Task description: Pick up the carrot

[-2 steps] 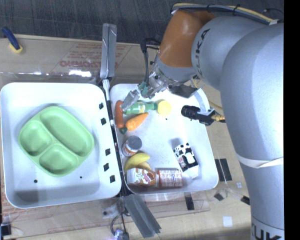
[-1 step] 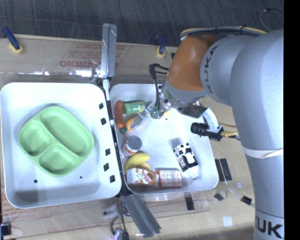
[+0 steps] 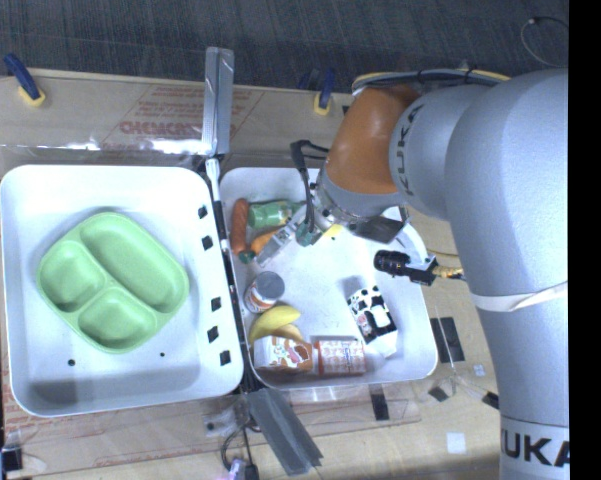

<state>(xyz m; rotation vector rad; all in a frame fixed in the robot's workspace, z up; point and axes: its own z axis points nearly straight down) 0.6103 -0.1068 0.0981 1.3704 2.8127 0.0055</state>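
Note:
The carrot (image 3: pixel 240 224) is orange-red and lies upright along the left wall of the right bin (image 3: pixel 412 353), near its far left corner. A small orange piece (image 3: pixel 264 240) shows just right of it. My gripper (image 3: pixel 292 234) is low in that bin, directly right of the carrot and the orange piece, under the orange band of the arm (image 3: pixel 365 153). It sits beside a green can (image 3: pixel 271 212) lying at the bin's far edge. I see nothing lifted off the bin floor.
The right bin also holds a round tin (image 3: pixel 266 288), a banana (image 3: pixel 277 320), a brown bottle (image 3: pixel 310 356) lying along the near wall, and a black-and-white box (image 3: pixel 372 313). The left bin (image 3: pixel 20 268) holds a green divided plate (image 3: pixel 112 280).

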